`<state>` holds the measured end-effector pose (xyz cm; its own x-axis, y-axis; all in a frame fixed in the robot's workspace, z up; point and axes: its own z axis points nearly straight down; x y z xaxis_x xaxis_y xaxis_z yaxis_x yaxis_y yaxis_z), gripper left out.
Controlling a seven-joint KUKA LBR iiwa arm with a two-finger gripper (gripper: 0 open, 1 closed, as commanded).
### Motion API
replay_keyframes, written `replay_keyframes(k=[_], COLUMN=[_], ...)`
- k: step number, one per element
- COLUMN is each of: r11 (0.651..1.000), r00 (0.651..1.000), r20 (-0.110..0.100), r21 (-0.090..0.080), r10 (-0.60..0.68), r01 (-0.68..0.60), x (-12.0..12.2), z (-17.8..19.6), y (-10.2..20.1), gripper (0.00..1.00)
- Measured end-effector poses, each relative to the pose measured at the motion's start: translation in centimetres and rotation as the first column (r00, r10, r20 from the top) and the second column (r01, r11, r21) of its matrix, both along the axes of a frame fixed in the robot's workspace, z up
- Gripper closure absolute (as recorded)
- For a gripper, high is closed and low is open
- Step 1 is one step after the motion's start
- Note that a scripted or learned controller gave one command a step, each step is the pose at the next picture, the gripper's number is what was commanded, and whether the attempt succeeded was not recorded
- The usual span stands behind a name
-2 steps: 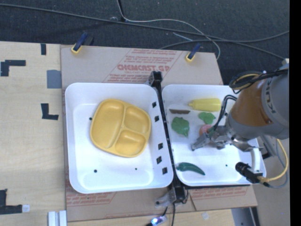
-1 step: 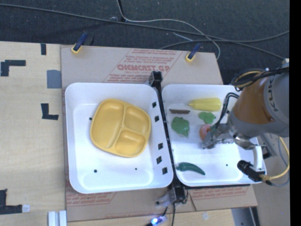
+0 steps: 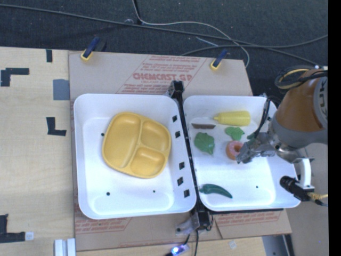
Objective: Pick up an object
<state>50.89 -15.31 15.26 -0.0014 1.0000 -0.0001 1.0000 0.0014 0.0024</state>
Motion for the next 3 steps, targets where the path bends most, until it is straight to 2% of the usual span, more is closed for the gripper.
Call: replay_keyframes(k=[1,2,3], r11=[1.000,1.000,1.000], r00=[1.000,1.000,1.000], r20=[0.002,-0.002,-0.004], r21=[-0.001,0.000,0.001], r10=[0.001,0.000,0.004], r01=[-0.001,0.000,-0.004], x=[-0.3,-0.2,0.3], z=[6.1,6.4,5.8], y=[0.6,0.7,5.2], gripper=[1.00,1.00,1.00])
